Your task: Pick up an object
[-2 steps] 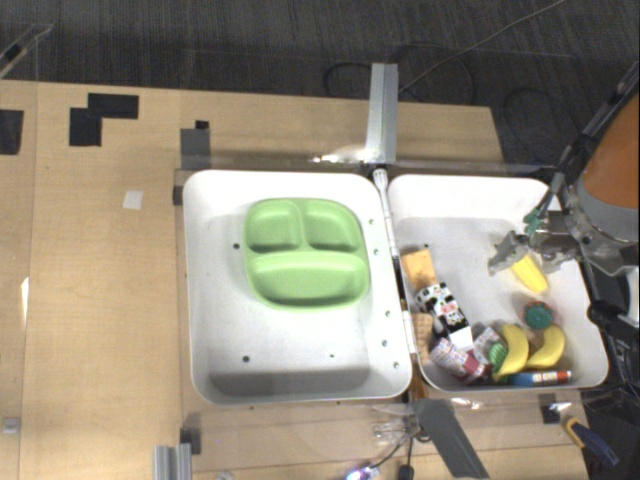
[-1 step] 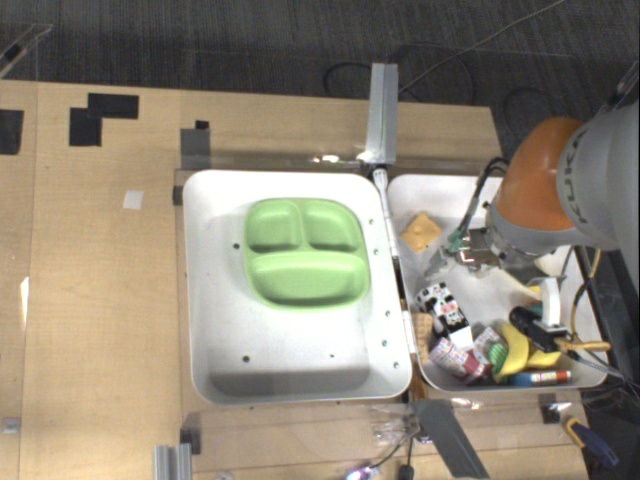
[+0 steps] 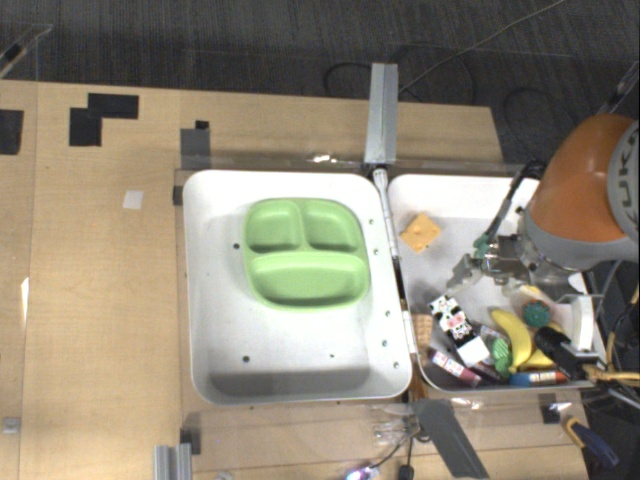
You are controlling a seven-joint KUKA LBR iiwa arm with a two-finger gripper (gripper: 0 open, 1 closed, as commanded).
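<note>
The metal two-finger hand [image 3: 470, 268] hangs low over the right shallow white bin [image 3: 455, 200], fingers spread and holding nothing. A yellow plastic banana [image 3: 512, 334] lies nearby among small toys — a flat orange cracker-shaped piece [image 3: 420, 233] sits apart. The left bin [image 3: 210, 298] holds a green divided plate [image 3: 305, 251].

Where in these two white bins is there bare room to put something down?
Left bin: bare floor all around the green tray, widest along its near edge. Right bin: bare at the far end around the orange wedge. Its near end is crowded with the banana and small toys, below the claw.
</note>
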